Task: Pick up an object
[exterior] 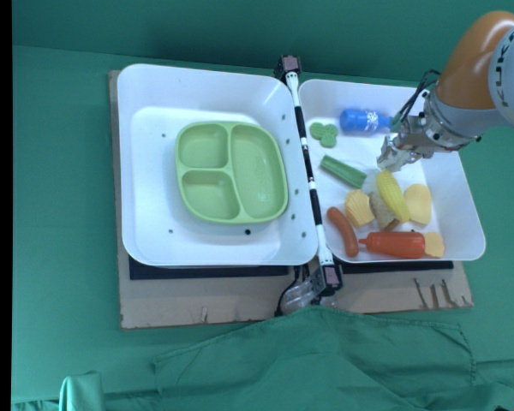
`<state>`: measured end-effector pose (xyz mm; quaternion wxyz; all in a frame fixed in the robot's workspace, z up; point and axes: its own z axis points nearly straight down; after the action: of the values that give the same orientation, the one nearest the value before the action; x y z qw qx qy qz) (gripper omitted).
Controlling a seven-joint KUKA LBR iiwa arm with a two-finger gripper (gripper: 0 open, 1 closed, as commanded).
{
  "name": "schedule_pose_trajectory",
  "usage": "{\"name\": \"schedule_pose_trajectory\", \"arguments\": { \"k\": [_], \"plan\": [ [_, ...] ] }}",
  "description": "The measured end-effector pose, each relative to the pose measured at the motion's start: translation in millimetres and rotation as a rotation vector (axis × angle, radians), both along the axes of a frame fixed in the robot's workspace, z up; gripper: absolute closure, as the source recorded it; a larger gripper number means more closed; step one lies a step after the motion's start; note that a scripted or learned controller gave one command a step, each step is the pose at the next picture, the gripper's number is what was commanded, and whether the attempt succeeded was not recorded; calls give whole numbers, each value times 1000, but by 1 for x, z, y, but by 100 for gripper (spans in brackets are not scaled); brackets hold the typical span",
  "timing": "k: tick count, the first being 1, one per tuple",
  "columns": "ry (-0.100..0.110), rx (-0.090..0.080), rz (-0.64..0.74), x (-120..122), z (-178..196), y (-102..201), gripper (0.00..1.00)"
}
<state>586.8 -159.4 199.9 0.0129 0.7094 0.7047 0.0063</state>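
Your arm (484, 67) comes in from the upper right, orange band up top, grey wrist angled down and left into the right bin (463, 204). The pincer (392, 163) sits low over the bin's middle, just above the upper end of the corn (392, 195). You can't tell if the tips are apart or together; they blur into the white floor and the toys below. Nothing shows between them.

The corn is the nearest thing to the pincer. It is yellow, its long axis runs from upper left to lower right, and its top end points at the pincer. It lies in the right bin's lower half, touching a pale yellow piece (358, 207) on its left and an orange-yellow piece (418, 204) on its right. A brownish bit (381, 212) is wedged under it, hard to make out.

Other items in the right bin:
- blue bottle (364, 121), lying flat, long axis left-right, near the top
- green clover shape (323, 132), just left of the bottle
- green stalk (343, 171), slanting down to the right
- sausage (343, 231), slanting down to the right, near the divider
- red bottle (396, 244), lying flat along the front wall, its right end touching a small yellow chunk (434, 245)

The left bin (146, 187) holds a green tray (231, 171) with three compartments. Green cloth (325, 358) covers the bench front. The arm's upper part is cut off at the frame edge.
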Motion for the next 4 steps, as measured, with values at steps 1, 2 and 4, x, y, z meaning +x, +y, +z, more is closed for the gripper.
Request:
{"name": "schedule_pose_trajectory", "arguments": {
  "k": [1,2,4],
  "plan": [
    [14,4,3,5,-14,0,100],
    [11,3,8,73,-15,31,100],
    [22,5,3,82,59,-28,0]
  ]
}}
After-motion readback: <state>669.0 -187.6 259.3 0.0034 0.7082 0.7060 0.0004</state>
